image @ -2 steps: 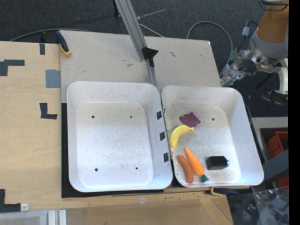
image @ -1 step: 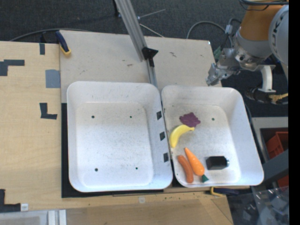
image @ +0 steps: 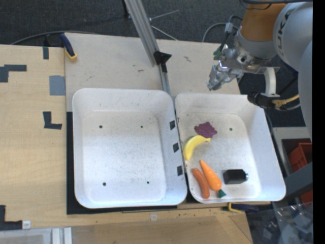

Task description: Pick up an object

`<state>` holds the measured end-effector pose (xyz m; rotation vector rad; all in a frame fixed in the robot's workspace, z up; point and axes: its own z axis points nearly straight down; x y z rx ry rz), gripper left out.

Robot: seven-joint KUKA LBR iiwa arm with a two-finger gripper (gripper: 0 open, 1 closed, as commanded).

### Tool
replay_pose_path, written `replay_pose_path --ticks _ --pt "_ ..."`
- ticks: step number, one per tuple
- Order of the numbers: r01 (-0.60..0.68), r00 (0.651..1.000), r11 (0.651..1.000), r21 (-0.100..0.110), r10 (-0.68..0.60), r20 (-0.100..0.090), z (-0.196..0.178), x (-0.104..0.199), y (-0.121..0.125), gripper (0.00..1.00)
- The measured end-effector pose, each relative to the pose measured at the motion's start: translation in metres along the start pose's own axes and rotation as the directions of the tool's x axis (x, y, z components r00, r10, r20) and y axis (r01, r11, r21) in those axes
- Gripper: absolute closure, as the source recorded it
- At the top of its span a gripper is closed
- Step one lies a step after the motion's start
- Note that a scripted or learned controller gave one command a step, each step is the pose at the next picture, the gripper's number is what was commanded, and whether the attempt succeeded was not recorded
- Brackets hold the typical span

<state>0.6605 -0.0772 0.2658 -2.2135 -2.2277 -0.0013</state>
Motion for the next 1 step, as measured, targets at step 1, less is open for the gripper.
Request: replay_pose_path --ticks 1 --pt "0.0 1.0 1.0 0.0 0.0 0.0 0.0043 0.057 0.0129 1.0"
